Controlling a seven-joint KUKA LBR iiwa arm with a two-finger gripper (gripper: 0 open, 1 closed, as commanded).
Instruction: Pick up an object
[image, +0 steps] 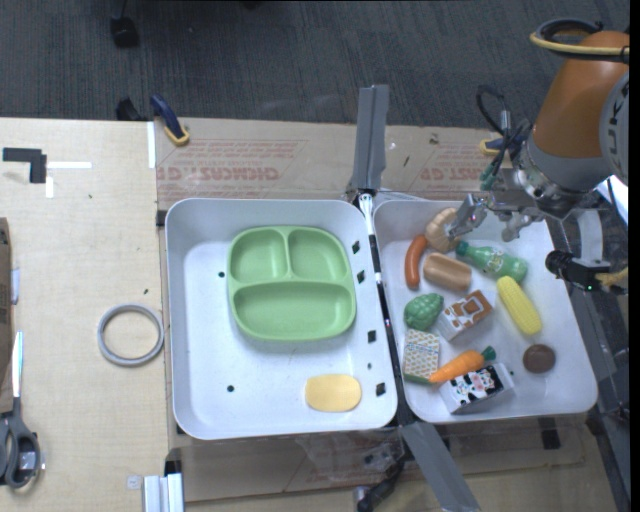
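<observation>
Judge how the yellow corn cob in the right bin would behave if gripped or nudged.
The corn cob looks rounded and elongated, so it would likely roll sideways if nudged. Its glossy toy-like surface suggests it is light and rigid, perhaps slippery between fingers. It lies apart from the green bottle, leaving room to roll.

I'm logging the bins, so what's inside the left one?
The left bin holds a green divided plate and a flat yellow piece. What lies under the plate is covered.

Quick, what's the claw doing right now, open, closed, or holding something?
Claw: state cannot be told; it sits over the back of the right bin, beside the green bottle.
</observation>
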